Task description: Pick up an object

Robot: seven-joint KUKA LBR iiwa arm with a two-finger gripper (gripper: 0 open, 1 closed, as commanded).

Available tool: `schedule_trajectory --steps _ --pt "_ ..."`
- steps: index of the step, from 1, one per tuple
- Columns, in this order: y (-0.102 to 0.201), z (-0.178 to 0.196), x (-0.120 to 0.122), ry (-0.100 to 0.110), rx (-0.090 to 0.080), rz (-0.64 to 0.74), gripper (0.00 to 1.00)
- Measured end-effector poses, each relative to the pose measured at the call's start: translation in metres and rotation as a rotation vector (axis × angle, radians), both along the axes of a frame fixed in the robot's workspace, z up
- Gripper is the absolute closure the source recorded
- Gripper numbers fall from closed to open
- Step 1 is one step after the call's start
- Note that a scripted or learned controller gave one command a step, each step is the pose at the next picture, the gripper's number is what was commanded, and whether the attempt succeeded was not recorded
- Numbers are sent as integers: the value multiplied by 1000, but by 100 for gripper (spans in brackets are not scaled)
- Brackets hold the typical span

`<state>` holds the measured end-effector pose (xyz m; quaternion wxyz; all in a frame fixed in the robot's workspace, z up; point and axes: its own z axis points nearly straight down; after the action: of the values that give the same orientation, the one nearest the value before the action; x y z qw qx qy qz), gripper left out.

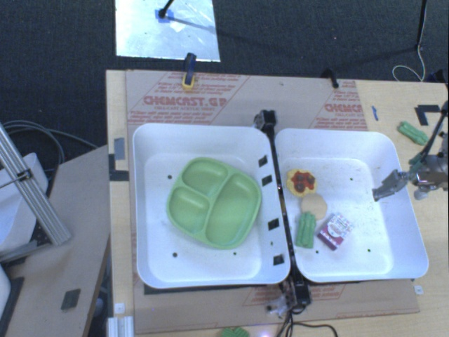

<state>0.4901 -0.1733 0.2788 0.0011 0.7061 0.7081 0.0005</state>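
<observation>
The right bin (393,258) holds several small items. A yellow round piece with red spots (301,182) lies near its left wall, with a pale beige disc (314,205) just below it. A green ridged piece (306,229) and a small red and white box (335,231) lie side by side near the front. My gripper (387,187) hangs over the right side of this bin, well to the right of all these items, and nothing shows in it. The arm enters from the right edge.
The left bin (151,258) holds a light green divided plate (214,202). Black clips run along the divider (275,202) between the bins. A green object (412,133) lies on the bench at the back right, outside the bins.
</observation>
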Motion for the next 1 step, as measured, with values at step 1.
schedule_trajectory --steps 1 --pt "59 -74 10 6 4 6 0"
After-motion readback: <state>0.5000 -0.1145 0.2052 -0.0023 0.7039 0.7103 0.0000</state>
